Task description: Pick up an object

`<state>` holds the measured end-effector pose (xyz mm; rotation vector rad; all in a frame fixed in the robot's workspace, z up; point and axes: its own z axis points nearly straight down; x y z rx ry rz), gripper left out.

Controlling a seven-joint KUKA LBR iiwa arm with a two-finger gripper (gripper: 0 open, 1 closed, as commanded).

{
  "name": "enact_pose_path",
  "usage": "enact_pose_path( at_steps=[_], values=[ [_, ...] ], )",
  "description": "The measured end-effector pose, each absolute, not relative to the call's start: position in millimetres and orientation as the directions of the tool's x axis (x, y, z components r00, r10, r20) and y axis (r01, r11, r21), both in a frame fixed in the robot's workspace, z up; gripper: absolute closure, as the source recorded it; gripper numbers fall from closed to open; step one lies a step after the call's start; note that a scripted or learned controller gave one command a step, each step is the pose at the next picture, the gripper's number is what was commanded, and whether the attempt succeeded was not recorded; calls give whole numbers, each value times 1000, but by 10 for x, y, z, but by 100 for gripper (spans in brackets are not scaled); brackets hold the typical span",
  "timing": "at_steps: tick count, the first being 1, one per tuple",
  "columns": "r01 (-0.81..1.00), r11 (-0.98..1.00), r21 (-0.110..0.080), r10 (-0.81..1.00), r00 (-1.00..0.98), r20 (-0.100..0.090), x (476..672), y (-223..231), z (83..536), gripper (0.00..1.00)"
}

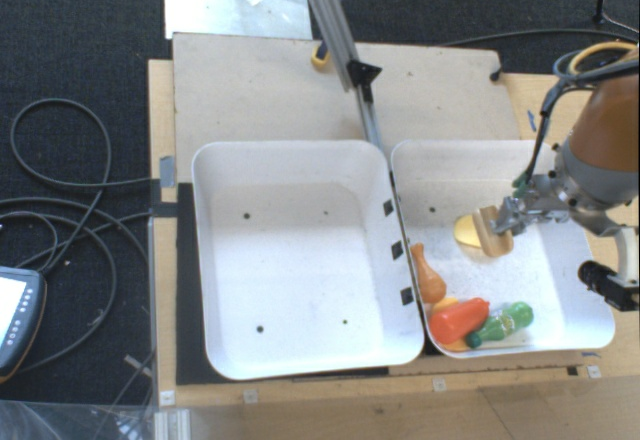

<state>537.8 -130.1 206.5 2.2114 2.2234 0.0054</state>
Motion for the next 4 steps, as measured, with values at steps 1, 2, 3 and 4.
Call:
enact_pose_path(
  at_steps=[1,2,3,4],
  values=[
    [1000,11,3,1000,-11,2,5358,-718,2174,100],
    [1000,11,3,1000,-11,2,5505,-203,2219,100],
    [1000,10,1,1000,-10,2,5592,331,2162,100],
    [1000,12,2,1000,-12,4,5648,960,2215,100]
  ],
)
